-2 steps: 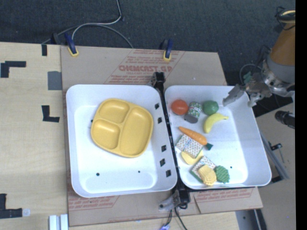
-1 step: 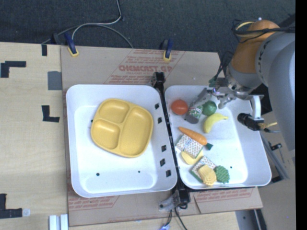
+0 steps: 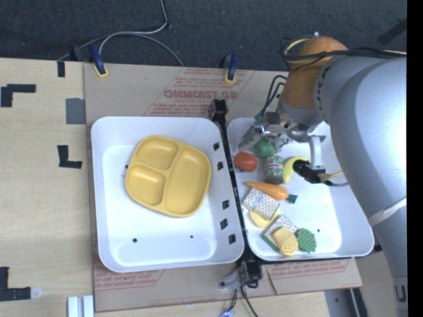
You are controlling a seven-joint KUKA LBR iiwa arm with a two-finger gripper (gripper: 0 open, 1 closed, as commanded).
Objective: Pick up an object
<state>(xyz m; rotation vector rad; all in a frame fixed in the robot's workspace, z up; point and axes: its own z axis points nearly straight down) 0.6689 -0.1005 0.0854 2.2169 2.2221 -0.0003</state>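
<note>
My gripper (image 3: 266,135) hangs low over the far left part of the right bin (image 3: 344,223). Right under it sits a green toy vegetable (image 3: 266,148). A red tomato (image 3: 245,161) lies just to its left, and a dark green can (image 3: 273,170) stands just in front. An orange carrot (image 3: 268,190) lies a little nearer, across the bin's middle. The arm's bulk hides the gripper's tips, and nothing shows as held.
Nearer in the right bin lie a patterned cracker (image 3: 263,205), a corn cob (image 3: 285,241) and a broccoli piece (image 3: 306,240). The left bin (image 3: 115,243) bears a yellow divided plate (image 3: 168,175). The grey arm (image 3: 370,131) covers the right bin's far right side.
</note>
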